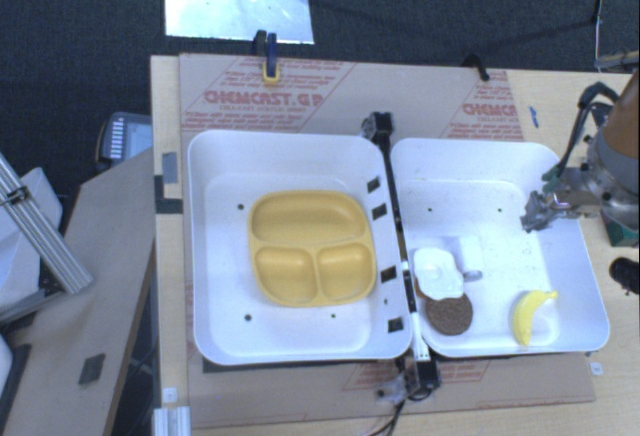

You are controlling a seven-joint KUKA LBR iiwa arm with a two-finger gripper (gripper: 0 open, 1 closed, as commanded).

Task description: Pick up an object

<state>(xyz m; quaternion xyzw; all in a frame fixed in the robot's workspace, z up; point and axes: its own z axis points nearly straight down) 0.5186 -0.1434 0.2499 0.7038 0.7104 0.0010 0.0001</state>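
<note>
Bench holds 2 bins [300,149]; claw [536,214] hovers over the right one above a banana [531,315], grip state unclear.

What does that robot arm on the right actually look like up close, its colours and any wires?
The arm is rounded and grey, with an orange band near the top at the picture's edge. Dark thin cables loop along its side. It ends in a small grey metal gripper above the right white bin.

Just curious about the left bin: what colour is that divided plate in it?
Pale yellow all over. The divided plate shows clearly in the camera view.
</note>
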